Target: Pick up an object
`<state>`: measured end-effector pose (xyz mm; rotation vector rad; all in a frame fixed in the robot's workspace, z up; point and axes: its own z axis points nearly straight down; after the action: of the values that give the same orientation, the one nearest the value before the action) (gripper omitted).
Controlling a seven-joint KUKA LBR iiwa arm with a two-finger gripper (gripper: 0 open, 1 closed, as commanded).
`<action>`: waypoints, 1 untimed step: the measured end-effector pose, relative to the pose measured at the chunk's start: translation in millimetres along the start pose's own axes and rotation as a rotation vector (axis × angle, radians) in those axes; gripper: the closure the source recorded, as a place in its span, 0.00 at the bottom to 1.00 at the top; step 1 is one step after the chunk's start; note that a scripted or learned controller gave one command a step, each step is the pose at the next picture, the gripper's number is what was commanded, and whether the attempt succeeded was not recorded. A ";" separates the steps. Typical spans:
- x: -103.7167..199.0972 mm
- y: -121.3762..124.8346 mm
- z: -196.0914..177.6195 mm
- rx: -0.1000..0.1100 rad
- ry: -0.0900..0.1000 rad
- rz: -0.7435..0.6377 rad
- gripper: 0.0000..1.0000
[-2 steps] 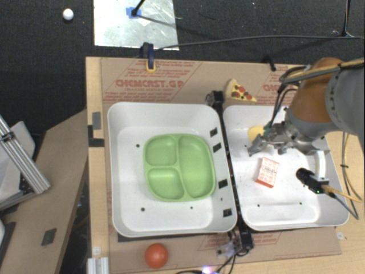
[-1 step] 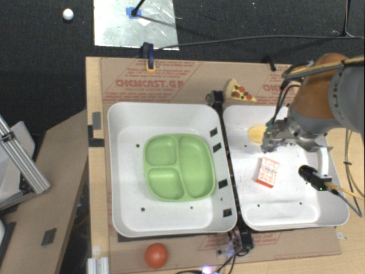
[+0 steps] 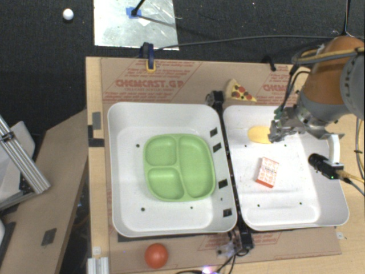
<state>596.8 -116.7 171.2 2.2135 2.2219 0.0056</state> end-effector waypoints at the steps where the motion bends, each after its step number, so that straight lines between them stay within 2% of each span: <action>1: -0.1 1.4 -33.5 0.002 0.001 -0.001 1.00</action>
<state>598.0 -116.8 204.7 2.2138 2.2240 0.0046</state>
